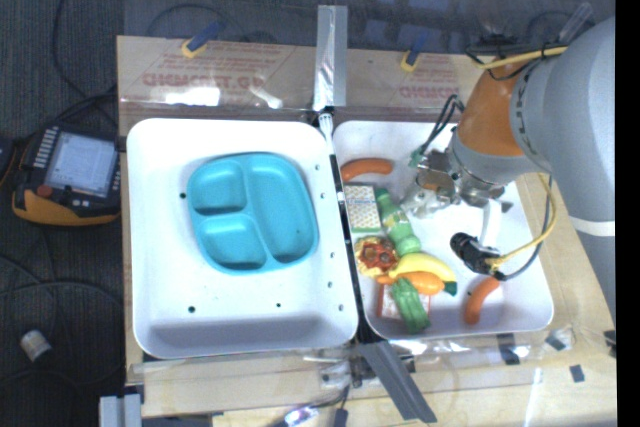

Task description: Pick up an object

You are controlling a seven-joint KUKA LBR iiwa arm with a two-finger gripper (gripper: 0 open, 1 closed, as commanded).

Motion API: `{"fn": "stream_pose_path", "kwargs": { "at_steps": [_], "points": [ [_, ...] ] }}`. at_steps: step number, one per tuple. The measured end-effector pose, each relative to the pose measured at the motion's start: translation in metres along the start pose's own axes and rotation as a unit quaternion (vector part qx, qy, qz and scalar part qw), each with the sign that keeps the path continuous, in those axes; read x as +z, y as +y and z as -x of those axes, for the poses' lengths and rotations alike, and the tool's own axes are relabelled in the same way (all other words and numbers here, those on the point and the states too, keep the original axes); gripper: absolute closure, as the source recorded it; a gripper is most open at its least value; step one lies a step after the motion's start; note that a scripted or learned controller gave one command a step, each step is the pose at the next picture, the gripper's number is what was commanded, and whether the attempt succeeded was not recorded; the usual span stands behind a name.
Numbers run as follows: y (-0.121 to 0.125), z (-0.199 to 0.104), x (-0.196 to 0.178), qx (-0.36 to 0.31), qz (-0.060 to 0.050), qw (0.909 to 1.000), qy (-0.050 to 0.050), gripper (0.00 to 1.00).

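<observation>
My gripper (424, 198) hangs low over the middle of the right bin (520, 240), under the orange-banded wrist. Just left of it lie a small green-and-white box (362, 207) and a green toy piece (401, 231). An orange sausage (365, 168) rests near the bin's far left corner. A yellow banana (420, 265), a red and orange piece (375, 255) and a green vegetable (410, 305) crowd the near left part. An orange carrot-like piece (479, 296) lies near the front right.
The left bin (160, 315) holds a blue divided plate (252, 210). A metal divider (330, 55) rises behind the two bins. The grey arm (580, 125) covers the right bin's far right side. A black cable end (470, 250) dangles beside the carrot-like piece.
</observation>
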State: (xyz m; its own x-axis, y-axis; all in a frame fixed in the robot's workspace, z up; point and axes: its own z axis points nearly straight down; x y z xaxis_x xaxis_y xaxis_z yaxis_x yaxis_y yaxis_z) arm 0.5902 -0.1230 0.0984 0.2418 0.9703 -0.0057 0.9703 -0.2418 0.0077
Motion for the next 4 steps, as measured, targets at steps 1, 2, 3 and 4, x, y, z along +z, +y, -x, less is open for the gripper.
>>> {"fn": "stream_pose_path", "kwargs": {
  "at_steps": [1,2,3,4],
  "points": [
    [-0.068,0.022,0.005,0.012,0.002,0.9999,0.002,1.00],
    [-0.068,0.021,0.006,0.011,0.001,0.9999,0.002,0.00],
    [0.015,-0.001,-0.028,-0.008,-0.005,1.0000,0.002,0.00],
    [0.085,0.036,0.011,-0.004,-0.001,1.0000,0.002,0.00]
  ]
}}
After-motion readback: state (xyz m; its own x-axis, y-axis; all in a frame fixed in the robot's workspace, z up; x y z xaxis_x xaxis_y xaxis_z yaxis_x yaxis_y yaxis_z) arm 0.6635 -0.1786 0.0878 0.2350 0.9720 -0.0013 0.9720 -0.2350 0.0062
